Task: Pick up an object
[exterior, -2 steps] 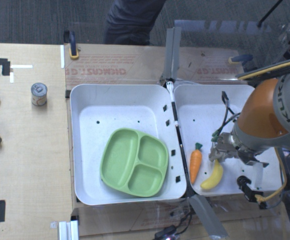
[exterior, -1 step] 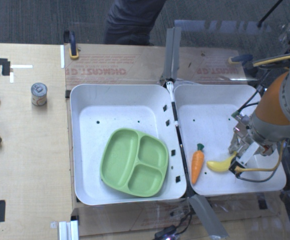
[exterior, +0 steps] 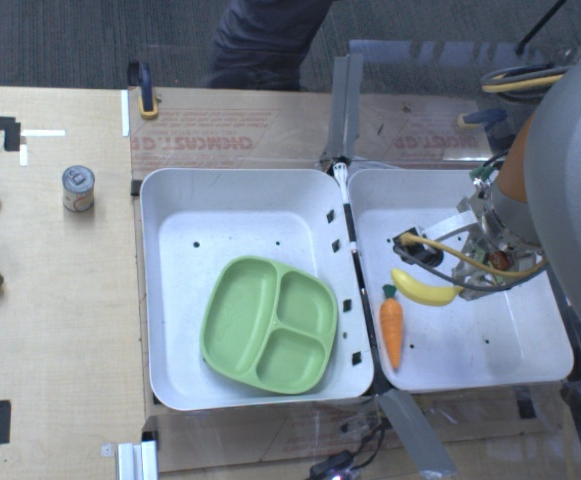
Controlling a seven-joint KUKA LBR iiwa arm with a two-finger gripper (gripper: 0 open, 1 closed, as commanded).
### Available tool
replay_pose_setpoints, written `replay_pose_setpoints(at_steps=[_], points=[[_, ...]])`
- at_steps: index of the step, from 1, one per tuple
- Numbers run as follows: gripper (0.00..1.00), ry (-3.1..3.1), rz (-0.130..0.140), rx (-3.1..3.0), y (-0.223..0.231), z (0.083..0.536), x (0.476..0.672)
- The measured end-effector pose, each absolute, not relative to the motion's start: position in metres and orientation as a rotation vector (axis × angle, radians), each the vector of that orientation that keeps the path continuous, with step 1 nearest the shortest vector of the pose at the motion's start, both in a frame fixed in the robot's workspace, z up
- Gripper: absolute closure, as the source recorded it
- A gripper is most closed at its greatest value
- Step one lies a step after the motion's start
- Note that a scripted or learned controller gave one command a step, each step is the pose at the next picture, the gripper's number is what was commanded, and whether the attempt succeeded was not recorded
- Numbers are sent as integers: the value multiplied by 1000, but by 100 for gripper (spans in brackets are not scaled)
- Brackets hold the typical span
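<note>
Banana (exterior: 425, 290) lay in the bin (exterior: 515, 343) on the view's right, just above the carrot (exterior: 392, 330) and beside the gripper (exterior: 478, 268), whose opening I could not tell, so I judged I should centre on its middle, clear of the carrot.

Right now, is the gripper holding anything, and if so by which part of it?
It cannot be told. The gripper hangs over the right bin at one end of the banana, but the wrist hides any contact. The carrot lies apart.
</note>
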State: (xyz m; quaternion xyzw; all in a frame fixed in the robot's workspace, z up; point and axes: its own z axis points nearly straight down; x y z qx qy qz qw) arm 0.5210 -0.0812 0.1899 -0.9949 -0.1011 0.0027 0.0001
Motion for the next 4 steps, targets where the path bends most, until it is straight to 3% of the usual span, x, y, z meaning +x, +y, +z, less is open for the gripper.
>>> replay_pose_setpoints(at_steps=[1,2,3,4], points=[[100,-608,11,-3083,-105,428,531],[0,-608,11,-3083,-105,428,531],[0,-1289,10,-2864,-41,273,517],[0,-1265,9,-2873,-62,189,477]])
